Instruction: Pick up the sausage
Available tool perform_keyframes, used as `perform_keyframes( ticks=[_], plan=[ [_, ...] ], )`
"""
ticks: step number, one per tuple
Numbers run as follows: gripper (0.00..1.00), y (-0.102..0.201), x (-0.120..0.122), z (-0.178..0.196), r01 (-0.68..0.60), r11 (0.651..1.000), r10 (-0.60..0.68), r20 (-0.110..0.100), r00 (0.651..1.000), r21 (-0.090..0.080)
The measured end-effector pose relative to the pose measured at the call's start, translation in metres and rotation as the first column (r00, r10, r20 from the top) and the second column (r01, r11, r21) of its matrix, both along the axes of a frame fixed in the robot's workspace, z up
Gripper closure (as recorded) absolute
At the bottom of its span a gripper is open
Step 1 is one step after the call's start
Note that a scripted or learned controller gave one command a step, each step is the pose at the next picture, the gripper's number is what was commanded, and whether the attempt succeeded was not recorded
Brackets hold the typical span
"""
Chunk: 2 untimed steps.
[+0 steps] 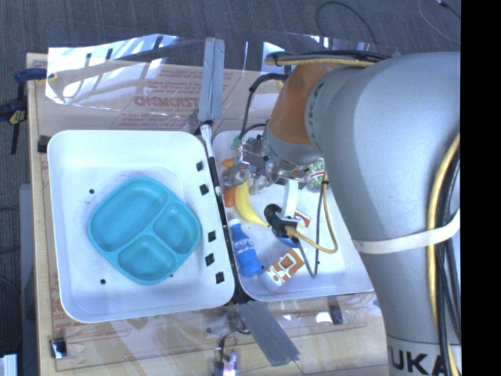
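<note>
From the overhead camera, the pincer (252,169) is hanging low over the far end of the right-hand bin (338,266). The thick grey arm is covering most of the space behind it. I cannot tell whether the pincer is open or closed, because the wrist and its fittings are hiding that part. I am seeing nothing held in it.

What I am taking for the sausage (229,196) is lying just beside the pincer, on its side toward the wall between the two bins. It is pressing close against that wall. It is showing as a short, rounded, orange-red piece, smooth-looking and half tucked under other things, so I am only guessing at its full length.

A banana (249,208) is lying right beside the pincer too, touching or nearly touching the sausage. Further from the pincer, toward the near edge of the bench, a blue bottle (244,253) and a small brown-and-white box (286,266) are crowding the same strip.

The risk, as I am judging it, is twofold. The pincer may close on the banana instead, since it is the bigger, nearer target. Or it may strike the bin wall, which is leaving little room on that side. A smooth, round piece may also slip out of a shallow grip.

Well away from the pincer, a blue divided tray (145,229) is sitting in the left bin (70,210).
</note>
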State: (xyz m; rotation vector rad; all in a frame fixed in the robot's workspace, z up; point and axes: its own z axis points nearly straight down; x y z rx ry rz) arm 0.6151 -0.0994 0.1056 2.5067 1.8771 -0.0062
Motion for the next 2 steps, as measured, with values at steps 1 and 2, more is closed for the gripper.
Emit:
perform_keyframes(
  ticks=[1, 2],
  plan=[
    [1.0, 0.003, 0.038, -0.012, -0.206, 0.979, 0.206, -0.007, 0.979, 0.008],
    [1.0, 0.058, 0.041, 0.086, -0.279, 0.96, 0.279, -0.005, 0.96, 0.011]
  ],
)
